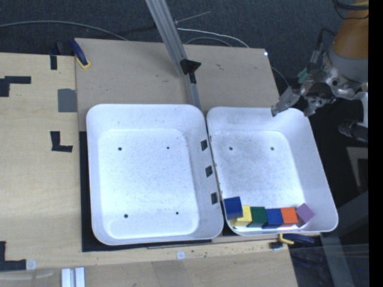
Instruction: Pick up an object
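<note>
Bins (143,115): white, finely speckled grey
Blocks: blue (232,206), yellow (243,216), green (258,214), blue again (273,217), orange (288,215), purple (304,213), well below the gripper
Arm (352,37): grey, orange band
Bench (36,160): pale wood, black tape marks
Floor (251,11): dark grey carpet

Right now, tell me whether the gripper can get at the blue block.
Probably yes. The gripper is at the right bin's far rim; nothing lies between it and the blue block, though that block touches the yellow block and the bin wall.
</note>
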Controlling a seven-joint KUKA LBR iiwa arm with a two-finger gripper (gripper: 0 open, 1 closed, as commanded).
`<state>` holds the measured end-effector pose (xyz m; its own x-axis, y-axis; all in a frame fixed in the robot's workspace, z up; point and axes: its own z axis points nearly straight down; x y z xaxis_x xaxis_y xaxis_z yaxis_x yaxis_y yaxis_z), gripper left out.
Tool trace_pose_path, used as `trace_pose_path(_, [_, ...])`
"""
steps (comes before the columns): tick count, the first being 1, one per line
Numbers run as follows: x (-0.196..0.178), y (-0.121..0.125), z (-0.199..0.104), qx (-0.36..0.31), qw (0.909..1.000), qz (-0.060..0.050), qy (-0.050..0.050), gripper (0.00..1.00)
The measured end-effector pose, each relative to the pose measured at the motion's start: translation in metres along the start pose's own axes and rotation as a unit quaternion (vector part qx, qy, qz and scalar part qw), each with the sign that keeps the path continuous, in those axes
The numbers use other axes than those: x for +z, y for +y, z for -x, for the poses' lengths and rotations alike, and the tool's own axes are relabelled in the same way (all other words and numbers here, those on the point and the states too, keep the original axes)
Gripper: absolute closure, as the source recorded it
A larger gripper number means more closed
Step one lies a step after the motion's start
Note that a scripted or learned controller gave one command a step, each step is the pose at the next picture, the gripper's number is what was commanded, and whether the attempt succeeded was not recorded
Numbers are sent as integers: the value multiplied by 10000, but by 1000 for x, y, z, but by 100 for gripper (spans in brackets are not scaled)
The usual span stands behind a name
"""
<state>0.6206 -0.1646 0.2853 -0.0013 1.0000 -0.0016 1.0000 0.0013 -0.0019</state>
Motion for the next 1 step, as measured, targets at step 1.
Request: trace_pose_path(1, [-35, -47, -47, -18, 10000, 7, 19, 0])
